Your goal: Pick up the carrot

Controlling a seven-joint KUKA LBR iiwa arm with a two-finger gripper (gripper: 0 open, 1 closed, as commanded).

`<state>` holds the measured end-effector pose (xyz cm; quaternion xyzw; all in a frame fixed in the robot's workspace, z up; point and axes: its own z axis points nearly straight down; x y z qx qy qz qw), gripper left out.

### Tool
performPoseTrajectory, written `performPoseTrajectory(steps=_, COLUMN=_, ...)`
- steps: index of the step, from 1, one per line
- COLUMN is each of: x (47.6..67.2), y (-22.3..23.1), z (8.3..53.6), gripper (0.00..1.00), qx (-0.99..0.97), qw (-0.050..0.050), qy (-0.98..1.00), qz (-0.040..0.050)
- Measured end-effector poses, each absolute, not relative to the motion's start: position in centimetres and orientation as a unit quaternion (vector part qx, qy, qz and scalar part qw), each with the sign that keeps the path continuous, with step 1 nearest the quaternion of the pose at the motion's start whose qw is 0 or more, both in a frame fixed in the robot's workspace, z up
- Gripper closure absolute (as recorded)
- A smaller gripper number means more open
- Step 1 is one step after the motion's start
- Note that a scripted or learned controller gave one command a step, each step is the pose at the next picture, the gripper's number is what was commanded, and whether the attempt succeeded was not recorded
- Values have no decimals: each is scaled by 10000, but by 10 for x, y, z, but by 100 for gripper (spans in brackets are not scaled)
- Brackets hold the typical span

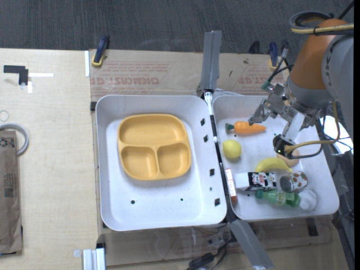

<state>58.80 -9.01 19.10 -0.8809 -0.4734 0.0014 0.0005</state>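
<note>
The carrot [248,129], orange with a green stem end pointing left, lies in the upper part of the right bin [323,167]. My gripper [274,127] hangs just to the right of the carrot, over the same bin. Its fingers are spread open with nothing between them. One fingertip [261,115] is close above the carrot's right end, and the other reaches down toward the banana. The carrot rests on the bin floor, apart from the fingers.
Below the carrot in the right bin are a lemon [232,149], a banana [274,165], a small carton [258,179], a round can [296,180] and a green bottle [278,198]. The left bin [107,167] holds a yellow divided plate [153,145].
</note>
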Motion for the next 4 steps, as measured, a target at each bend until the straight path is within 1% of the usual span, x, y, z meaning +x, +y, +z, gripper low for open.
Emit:
performPoseTrajectory(steps=1, x=563, y=-162, z=204, gripper=0, qx=-8911, qw=2, qy=-4539, qz=16)
performPoseTrajectory(steps=2, x=566, y=-108, z=217, gripper=0, qx=-9776, qw=0, qy=-2105, qz=27)
performPoseTrajectory(steps=3, x=566, y=-109, z=225, gripper=100, qx=-9772, qw=0, qy=-2120, qz=53)
performPoseTrajectory(steps=4, x=566, y=-108, z=225, gripper=0, qx=-9773, qw=1, qy=-2120, qz=57)
